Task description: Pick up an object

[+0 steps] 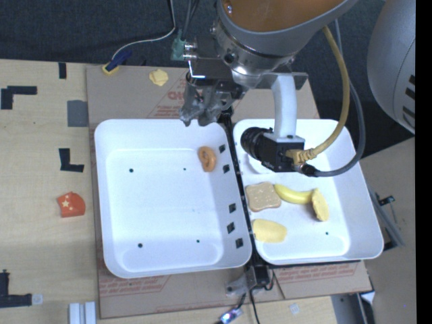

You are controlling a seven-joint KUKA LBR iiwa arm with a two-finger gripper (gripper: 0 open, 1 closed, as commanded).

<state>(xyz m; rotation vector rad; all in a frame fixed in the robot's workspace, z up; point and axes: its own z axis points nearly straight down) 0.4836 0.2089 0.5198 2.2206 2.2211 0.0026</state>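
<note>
2 shallow white bins sit side by side on the tan cardboard-covered surface (121, 93). The left bin (115, 248) holds 1 small, lumpy orange-brown pastry piece (207, 158) near its right wall, with open smooth floor around it. The right bin (358, 248) holds a flat bread slice (262, 197), a curved banana (293, 194), and 2 rounded yellow pieces. The end effector (202, 110) hangs above the left bin's back rim; its spread cannot be determined.
</note>
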